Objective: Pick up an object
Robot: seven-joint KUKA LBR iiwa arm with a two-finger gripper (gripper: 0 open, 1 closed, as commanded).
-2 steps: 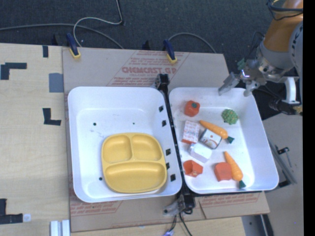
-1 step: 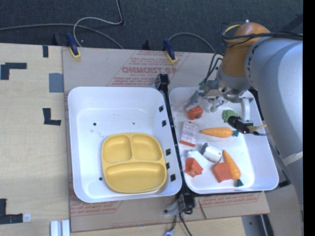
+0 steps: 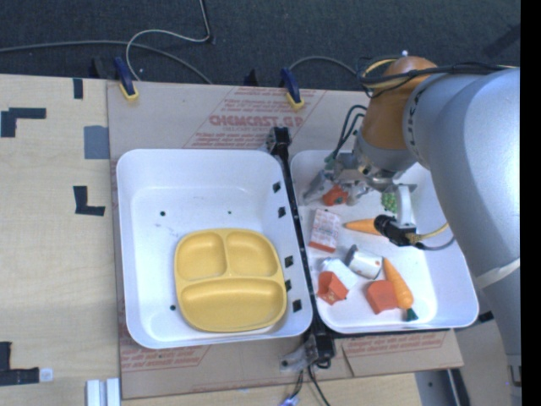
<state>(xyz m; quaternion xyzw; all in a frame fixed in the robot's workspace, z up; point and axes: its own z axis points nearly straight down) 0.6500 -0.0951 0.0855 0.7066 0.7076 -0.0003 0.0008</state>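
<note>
1. Gripper (image 3: 338, 186) sat low at the far end of the right bin (image 3: 448, 311), over a small orange-red piece (image 3: 334, 196). Whether it was open or closed around anything could not be told, since the wrist hid that part.
2. That piece looked the likeliest target, because it lay right under the gripper while the other items lay nearer the front.
3. A packet (image 3: 324, 229) rested just beside the dividing wall. A carrot (image 3: 397, 283), a red block (image 3: 381, 297), a red scrap (image 3: 331, 287) and a white cylinder (image 3: 363, 264) were crowded toward the near end, some touching.
4. The arm (image 3: 461, 150) reached in from the right, so it covered much of that bin's far corner.
5. A yellow divided plate (image 3: 230, 279) lay flat in the left bin (image 3: 135, 244), well apart from the work.
6. Both bins stood on a cardboard sheet (image 3: 237, 121) clamped to the table (image 3: 51, 227), probably to stop it sliding.
</note>
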